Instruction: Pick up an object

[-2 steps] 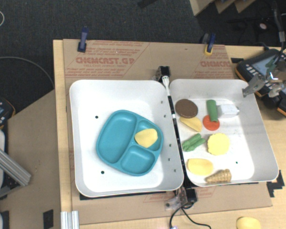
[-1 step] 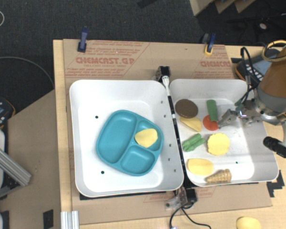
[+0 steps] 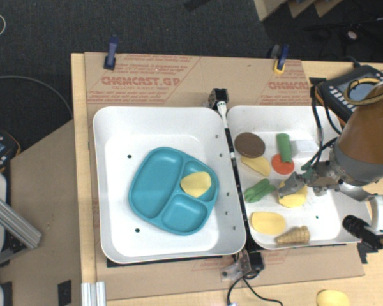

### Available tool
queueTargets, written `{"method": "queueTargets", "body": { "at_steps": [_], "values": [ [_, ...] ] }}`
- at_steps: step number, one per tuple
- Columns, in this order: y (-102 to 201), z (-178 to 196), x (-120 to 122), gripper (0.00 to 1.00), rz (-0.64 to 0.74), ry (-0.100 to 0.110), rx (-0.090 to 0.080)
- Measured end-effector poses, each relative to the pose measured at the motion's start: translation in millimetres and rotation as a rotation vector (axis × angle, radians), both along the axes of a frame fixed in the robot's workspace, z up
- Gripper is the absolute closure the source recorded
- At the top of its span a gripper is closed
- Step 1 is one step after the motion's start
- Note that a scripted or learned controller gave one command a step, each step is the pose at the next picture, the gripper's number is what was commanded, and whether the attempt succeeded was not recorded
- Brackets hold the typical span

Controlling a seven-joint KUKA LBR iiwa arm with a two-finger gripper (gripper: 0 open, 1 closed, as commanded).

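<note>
My gripper (image 3: 294,185) reaches in from the right and hangs low over the right bin (image 3: 306,115). Directly beneath and touching it in the view lies a yellow piece (image 3: 293,201), partly covered by the gripper. Close by on the left lies a green pod (image 3: 260,190). Further back are a yellow wedge (image 3: 256,165), a red round piece (image 3: 282,164), a green cylinder (image 3: 283,143) and a brown disc (image 3: 249,145). Near the bin's front lie a yellow oval (image 3: 268,222) and a tan cone (image 3: 293,235).
The left bin (image 3: 115,171) holds a teal divided plate (image 3: 159,187) with a pale yellow piece (image 3: 196,183) in its right compartment. A black divider rail (image 3: 230,152) runs between the bins. Another yellow object (image 3: 332,298) lies outside the bins at the front right.
</note>
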State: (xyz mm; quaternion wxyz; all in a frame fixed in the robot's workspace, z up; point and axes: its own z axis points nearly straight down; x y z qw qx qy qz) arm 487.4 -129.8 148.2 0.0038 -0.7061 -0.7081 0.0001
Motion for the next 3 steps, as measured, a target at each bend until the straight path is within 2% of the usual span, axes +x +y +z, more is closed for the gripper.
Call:
{"method": "queueTargets", "body": {
  "at_steps": [1,2,3],
  "values": [
    [20.6,-63.8,59.0,0.0,0.001,-0.01,-0.006],
    [33.4,-33.9,-11.0,0.0,-0.005,0.0,-0.003],
    [29.0,-61.8,1.8,0.0,-0.003,-0.005,-0.002]
  ]
}}
